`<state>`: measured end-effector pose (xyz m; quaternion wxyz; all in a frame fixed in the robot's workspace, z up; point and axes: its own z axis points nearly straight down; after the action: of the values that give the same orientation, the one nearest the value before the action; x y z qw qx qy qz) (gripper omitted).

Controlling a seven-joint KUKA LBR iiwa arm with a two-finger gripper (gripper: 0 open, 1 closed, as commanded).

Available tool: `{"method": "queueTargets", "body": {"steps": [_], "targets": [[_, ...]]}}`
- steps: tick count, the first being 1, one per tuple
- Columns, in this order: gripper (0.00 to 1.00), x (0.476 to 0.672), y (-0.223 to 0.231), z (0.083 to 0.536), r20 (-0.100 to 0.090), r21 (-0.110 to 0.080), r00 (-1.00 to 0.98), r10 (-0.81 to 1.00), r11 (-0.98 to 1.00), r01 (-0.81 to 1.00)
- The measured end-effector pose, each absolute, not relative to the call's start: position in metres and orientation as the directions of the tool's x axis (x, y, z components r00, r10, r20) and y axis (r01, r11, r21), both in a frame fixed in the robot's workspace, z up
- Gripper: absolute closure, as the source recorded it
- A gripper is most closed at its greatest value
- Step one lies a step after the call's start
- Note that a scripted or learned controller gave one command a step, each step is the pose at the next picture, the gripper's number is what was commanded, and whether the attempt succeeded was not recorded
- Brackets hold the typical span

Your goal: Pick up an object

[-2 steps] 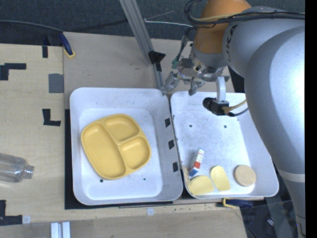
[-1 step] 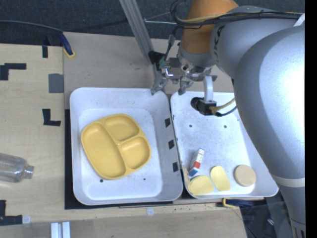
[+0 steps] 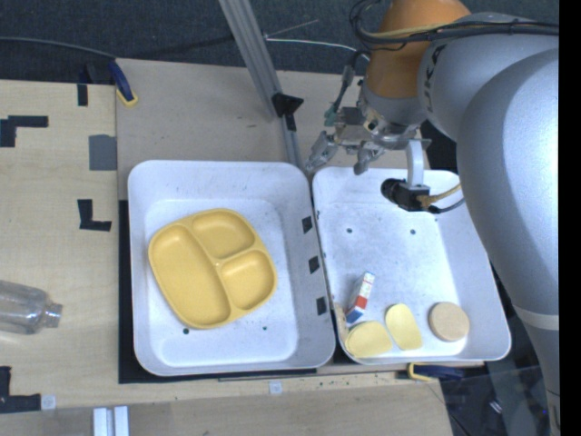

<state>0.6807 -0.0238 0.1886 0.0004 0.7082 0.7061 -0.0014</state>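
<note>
My gripper point(image 3: 339, 157) hangs over the far edge of the right bin point(image 3: 472, 243), close to the wall it shares with the left bin; its two fingers are spread open with nothing between them. At that bin's near end lie a small white, red and blue tube point(image 3: 361, 298), two yellow pieces point(image 3: 368, 339) point(image 3: 404, 327) and a round tan disc point(image 3: 448, 322), all well apart from the gripper. A yellow divided plate point(image 3: 211, 266) rests in the left bin point(image 3: 145, 189).
A slanted metal pole point(image 3: 254, 53) stands behind the bins, just left of the gripper. A clear bottle point(image 3: 23, 307) lies on the wooden bench at far left. The arm's grey body point(image 3: 517, 153) covers the right side, and a black cable fitting point(image 3: 404, 193) hangs under the wrist.
</note>
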Motion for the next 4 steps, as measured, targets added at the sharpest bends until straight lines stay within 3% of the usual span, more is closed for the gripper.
{"method": "queueTargets", "body": {"steps": [1,2,3,4], "targets": [[0.00,0.681,0.045,0.188,0.001,-0.001,-0.007,1.000,0.007,1.000],[0.00,0.681,0.009,0.188,-0.002,-0.002,0.001,1.000,-0.001,1.000],[0.00,0.680,0.076,0.188,0.002,-0.001,-0.007,1.000,0.007,1.000],[0.00,0.681,0.014,0.188,-0.003,-0.002,0.004,1.000,-0.004,1.000]]}}
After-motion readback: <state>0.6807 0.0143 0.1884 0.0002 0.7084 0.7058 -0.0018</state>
